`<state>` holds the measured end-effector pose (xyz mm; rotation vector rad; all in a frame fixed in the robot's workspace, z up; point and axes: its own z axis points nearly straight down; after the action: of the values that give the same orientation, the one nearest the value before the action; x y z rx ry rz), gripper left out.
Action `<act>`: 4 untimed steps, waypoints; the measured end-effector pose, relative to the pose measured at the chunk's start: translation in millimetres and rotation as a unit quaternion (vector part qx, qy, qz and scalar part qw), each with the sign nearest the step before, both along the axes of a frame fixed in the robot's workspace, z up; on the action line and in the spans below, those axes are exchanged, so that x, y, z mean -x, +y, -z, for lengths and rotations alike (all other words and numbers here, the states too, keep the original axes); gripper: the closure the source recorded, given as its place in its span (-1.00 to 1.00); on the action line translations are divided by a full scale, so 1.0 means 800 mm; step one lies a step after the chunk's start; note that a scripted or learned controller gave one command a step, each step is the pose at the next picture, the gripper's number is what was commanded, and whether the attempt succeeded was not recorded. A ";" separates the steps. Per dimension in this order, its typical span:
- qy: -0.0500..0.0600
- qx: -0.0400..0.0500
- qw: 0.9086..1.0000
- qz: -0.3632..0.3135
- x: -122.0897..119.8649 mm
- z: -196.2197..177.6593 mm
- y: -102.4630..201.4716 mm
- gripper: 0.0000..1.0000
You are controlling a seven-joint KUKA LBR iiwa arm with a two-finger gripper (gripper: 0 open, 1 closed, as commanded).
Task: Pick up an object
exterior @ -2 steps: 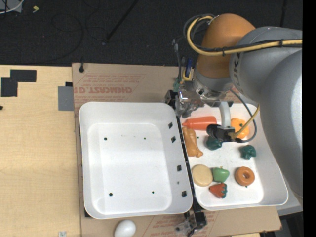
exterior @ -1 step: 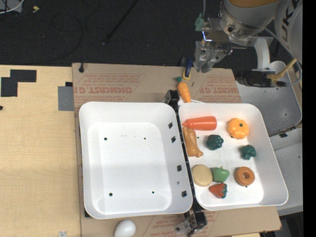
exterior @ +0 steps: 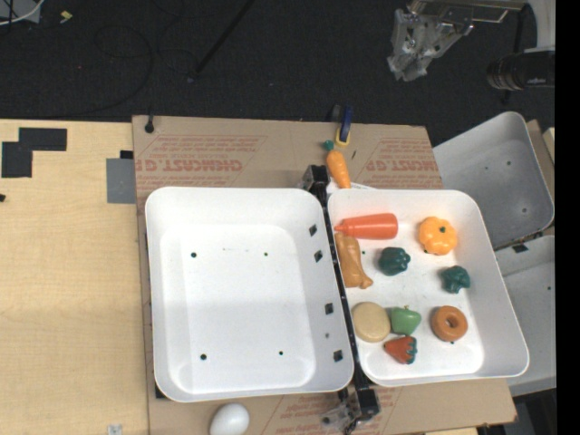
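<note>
The right bin (exterior: 494, 270) holds several toy foods: a red-orange carrot-like piece (exterior: 367, 226), an orange pumpkin (exterior: 438, 235), two dark green broccoli pieces (exterior: 393, 261) (exterior: 456, 279), a tan piece (exterior: 352, 263), a beige round bun (exterior: 370, 322), a green pepper (exterior: 405, 319), a red strawberry (exterior: 401, 349) and a brown doughnut (exterior: 449, 323). My gripper (exterior: 412, 51) hangs high above the bench at the top right, far from the bin, with nothing visible between its fingers.
The left bin (exterior: 163, 270) sits beside the right one. A small orange carrot (exterior: 338, 169) lies on the cardboard behind the bins, near a blue and yellow clip (exterior: 343, 127). A white egg (exterior: 229, 420) rests at the front edge.
</note>
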<state>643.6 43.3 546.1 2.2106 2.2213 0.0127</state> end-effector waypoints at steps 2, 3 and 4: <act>0.003 0.001 1.000 0.003 0.000 0.004 -0.039 1.00; 0.013 0.001 1.000 0.005 0.001 0.151 -0.094 1.00; 0.001 0.001 1.000 0.001 0.000 0.001 -0.101 1.00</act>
<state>643.7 -37.8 545.0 2.2125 2.2193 0.0088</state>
